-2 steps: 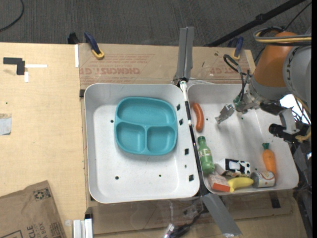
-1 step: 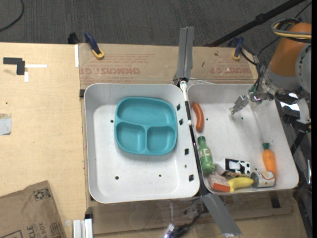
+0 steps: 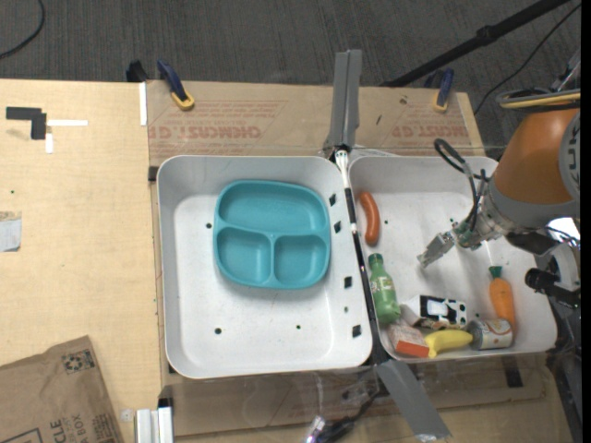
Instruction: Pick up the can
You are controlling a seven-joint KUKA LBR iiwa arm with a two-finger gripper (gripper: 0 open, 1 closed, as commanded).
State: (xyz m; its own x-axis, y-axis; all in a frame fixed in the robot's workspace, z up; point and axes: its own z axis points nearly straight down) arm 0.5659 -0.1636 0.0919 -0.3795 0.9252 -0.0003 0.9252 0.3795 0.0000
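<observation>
In the right bin [image 3: 406, 178], the arm [image 3: 540, 160] reached in from the right side, its orange band sitting high above the wrist, and the hand [image 3: 436, 250] hung over the bare white floor near the middle of that bin, angled down and to the left. Whether it was open or closed could not be told from this slanted view, and nothing showed in its grip. The can [image 3: 492, 334] lay on its side down in the bin's near right corner, well apart from the hand, its silver end turned toward the yellow banana [image 3: 448, 341] just beside it. An orange carrot [image 3: 500, 300] with a green top stood just above the can, near the right wall. A black-and-white box [image 3: 443, 309] sat above the banana, and an orange piece [image 3: 413, 347] lay to the banana's left. A green bottle [image 3: 381, 289] stretched along the left wall, and a red sausage [image 3: 370, 217] lay above it, close to the divider. Over in the left bin [image 3: 185, 275], a teal divided plate [image 3: 272, 234] rested by itself in the upper middle. Both bins sat side by side on the desk [image 3: 74, 247], and a cardboard flap [image 3: 51, 395] lay at the near left corner.
</observation>
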